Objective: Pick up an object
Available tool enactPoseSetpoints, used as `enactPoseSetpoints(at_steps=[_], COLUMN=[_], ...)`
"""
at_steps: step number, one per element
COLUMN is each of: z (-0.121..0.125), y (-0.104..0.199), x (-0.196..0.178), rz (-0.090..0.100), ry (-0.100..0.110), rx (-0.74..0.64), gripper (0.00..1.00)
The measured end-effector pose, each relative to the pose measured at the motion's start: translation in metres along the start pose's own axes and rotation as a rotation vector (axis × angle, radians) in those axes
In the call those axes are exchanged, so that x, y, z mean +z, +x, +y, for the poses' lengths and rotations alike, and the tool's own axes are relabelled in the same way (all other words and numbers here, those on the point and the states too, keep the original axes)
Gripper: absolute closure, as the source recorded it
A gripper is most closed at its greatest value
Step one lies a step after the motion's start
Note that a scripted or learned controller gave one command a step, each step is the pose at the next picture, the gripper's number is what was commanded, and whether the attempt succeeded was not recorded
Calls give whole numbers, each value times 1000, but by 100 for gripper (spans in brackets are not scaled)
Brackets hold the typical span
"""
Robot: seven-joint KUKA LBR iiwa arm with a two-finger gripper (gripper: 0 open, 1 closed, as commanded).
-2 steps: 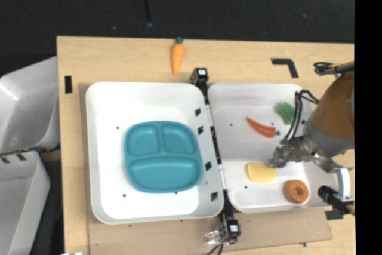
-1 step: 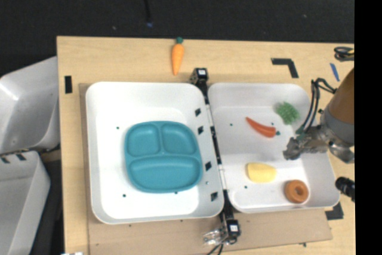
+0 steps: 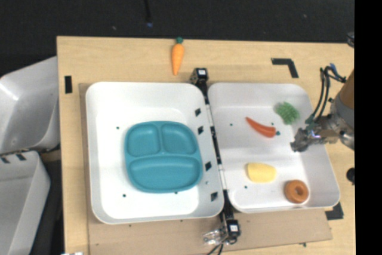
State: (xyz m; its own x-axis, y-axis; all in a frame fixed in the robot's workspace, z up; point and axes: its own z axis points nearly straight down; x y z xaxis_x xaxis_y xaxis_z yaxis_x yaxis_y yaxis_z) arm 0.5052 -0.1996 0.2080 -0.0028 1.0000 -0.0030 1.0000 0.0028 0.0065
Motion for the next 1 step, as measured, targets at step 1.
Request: enactPoseSetpoints(at_steps=[1], z=[2], y=[-1], x=[-20], rz=[1], ry=[2], rx=[0], gripper=[100])
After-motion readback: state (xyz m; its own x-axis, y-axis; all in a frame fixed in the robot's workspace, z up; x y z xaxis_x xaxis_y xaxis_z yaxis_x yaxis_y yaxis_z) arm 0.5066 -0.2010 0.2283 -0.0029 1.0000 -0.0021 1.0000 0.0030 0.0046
